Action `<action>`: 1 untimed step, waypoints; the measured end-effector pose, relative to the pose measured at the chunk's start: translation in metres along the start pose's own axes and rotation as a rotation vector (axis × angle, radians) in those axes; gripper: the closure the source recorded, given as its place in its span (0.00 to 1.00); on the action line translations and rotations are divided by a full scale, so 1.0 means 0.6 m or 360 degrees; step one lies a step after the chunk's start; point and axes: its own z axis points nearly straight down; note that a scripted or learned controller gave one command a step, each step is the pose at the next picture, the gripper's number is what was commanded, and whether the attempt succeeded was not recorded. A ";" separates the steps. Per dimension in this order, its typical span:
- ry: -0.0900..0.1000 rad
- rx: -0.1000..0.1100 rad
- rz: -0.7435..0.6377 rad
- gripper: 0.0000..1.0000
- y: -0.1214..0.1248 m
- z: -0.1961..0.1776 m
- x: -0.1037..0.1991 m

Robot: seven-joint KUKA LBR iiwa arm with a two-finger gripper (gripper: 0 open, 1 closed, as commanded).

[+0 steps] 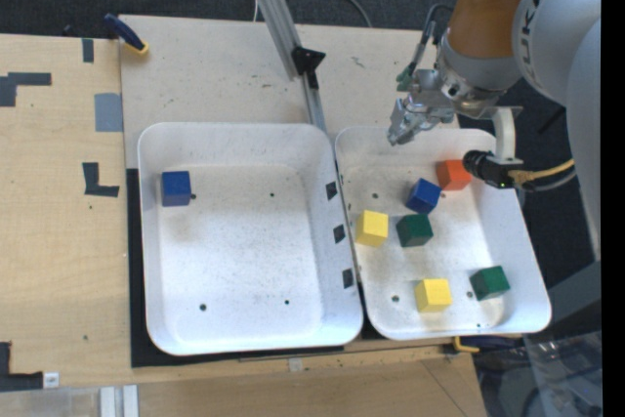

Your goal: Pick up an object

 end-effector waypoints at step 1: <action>0.0002 0.0000 -0.0004 1.00 -0.021 -0.008 0.100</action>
